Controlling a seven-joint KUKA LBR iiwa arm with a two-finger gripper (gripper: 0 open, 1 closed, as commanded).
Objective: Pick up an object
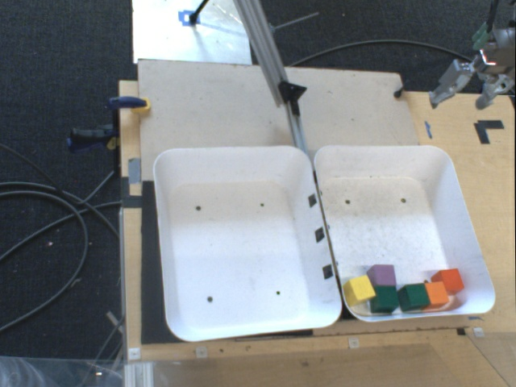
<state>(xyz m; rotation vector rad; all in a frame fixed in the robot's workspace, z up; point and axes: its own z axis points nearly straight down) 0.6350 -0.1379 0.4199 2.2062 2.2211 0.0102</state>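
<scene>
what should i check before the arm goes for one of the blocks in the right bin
1. Targets present: ok. Six small blocks cluster at the near edge of the right bin: yellow block, purple block, two green blocks, orange block, red block.
2. Gripper clear of the bins: ok, it sits up at the far right, above the bench, away from the blocks.
3. Gripper empty: ok, nothing seen between its fingers.
4. Room around a block: not ok, the blocks touch each other and crowd the bin wall; the yellow block on the left end looks most exposed.
5. Block height and tilt: cannot tell from this slanted view.
</scene>
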